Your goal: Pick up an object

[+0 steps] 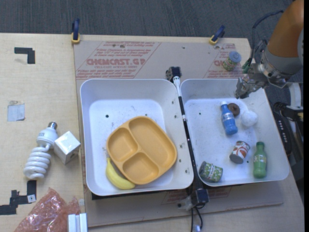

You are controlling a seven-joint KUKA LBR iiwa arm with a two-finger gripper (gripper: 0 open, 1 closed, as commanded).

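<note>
Pale wooden bench, two shallow white bins. The gripper hovers over the right bin's far rim; whether the jaws are parted, I cannot tell. Below sits the blue plastic bottle, crowded by a brown disc and what looks like a white ball — a descent could nudge them or snag the wall. The left bin holds a yellow divided plate over a banana.

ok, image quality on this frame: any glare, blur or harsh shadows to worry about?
Camera view: even, soft light; the white bins show no blown-out glare and shadows are faint. The blue bottle and orange tray look sharp enough; the gripper is small and slightly soft, its fingers hard to resolve.
</note>
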